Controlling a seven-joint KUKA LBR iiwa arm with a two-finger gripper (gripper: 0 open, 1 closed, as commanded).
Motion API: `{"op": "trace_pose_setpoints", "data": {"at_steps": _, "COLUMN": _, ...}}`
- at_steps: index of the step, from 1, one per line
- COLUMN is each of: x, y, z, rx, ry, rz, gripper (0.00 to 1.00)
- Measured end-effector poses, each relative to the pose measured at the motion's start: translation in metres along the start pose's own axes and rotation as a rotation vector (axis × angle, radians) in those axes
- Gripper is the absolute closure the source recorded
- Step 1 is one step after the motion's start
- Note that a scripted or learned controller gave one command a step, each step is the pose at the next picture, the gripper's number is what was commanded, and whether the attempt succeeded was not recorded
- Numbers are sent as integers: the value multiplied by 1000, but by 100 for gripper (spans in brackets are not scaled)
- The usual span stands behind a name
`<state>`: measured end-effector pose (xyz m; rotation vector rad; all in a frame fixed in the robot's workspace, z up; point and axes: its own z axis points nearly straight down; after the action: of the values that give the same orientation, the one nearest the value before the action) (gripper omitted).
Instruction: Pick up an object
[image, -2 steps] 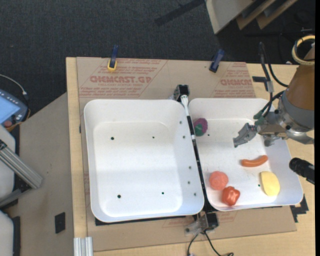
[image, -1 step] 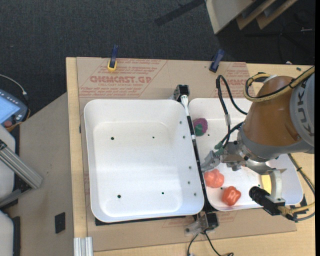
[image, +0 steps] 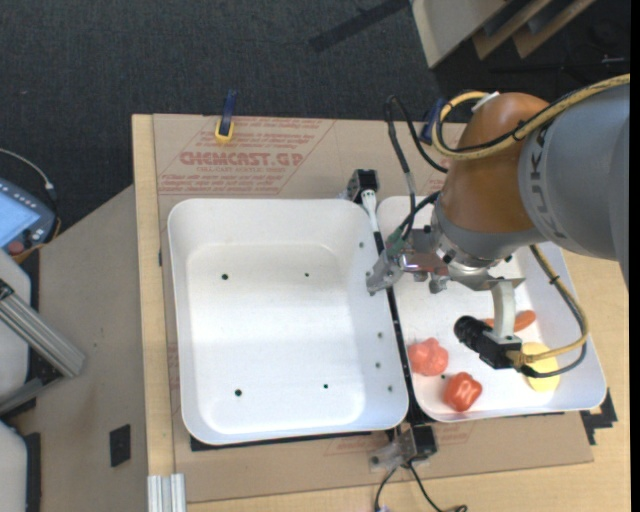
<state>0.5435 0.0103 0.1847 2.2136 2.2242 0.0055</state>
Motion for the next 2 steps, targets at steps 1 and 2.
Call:
{"op": "trace_pose_setpoints", "data": {"at_steps": 1, "x": -53, "y": 73, "z": -122, "rx": -15, "ry": -5, "rz": 7, "gripper": 0}}
{"op": "trace_pose_setpoints", "data": {"at_steps": 2, "x": 134, "y": 56, "z": -97, "rx": 6, "ry": 6, "rz": -11, "gripper": 0}}
